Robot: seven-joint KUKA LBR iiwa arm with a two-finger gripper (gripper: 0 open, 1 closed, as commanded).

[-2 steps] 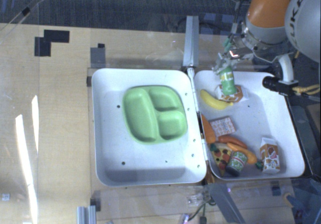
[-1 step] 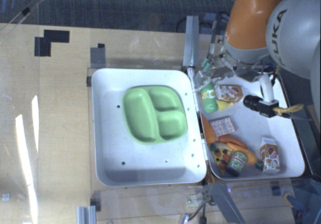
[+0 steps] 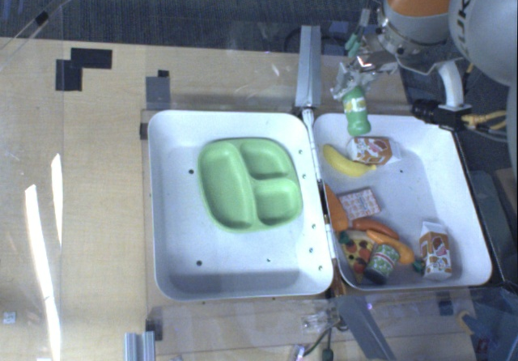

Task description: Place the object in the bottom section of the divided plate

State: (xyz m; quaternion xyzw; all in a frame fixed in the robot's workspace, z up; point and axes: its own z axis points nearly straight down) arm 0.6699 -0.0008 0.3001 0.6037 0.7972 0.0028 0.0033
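Left bin: a shallow white plastic bin (image 3: pixel 174 266) is set on the pale wooden bench (image 3: pixel 81 214), at the 9 o'clock side of its twin.
Plate: a light green divided plastic plate (image 3: pixel 248 183) is lain in the left bin, slightly toward 12 o'clock of the bin's middle; one long section is seen at its 9 o'clock side and two smaller sections at 3 o'clock. Nothing is seen in its sections.
Right bin: a second shallow white plastic bin (image 3: pixel 433 181) is placed just beside the first, their rims touching.
Right bin contents: a yellow banana (image 3: pixel 343 163) and a small printed packet (image 3: pixel 372 149) are found near 12 o'clock; a pink-and-white card (image 3: pixel 360 204) lies near the centre; orange carrot-like pieces (image 3: pixel 374 230) and a mixed pile of toy food (image 3: pixel 372 258) are gathered at 6 o'clock; a small white-and-orange carton (image 3: pixel 437 252) is stood at 4 o'clock.
Tool: the two-finger tool (image 3: pixel 353 86) is held above the 12 o'clock rim of the right bin.
Task object: a small green bottle with a white label (image 3: pixel 356 112) is gripped at its top between the tool's closed-in fingers and hangs over the rim, well apart from the plate.
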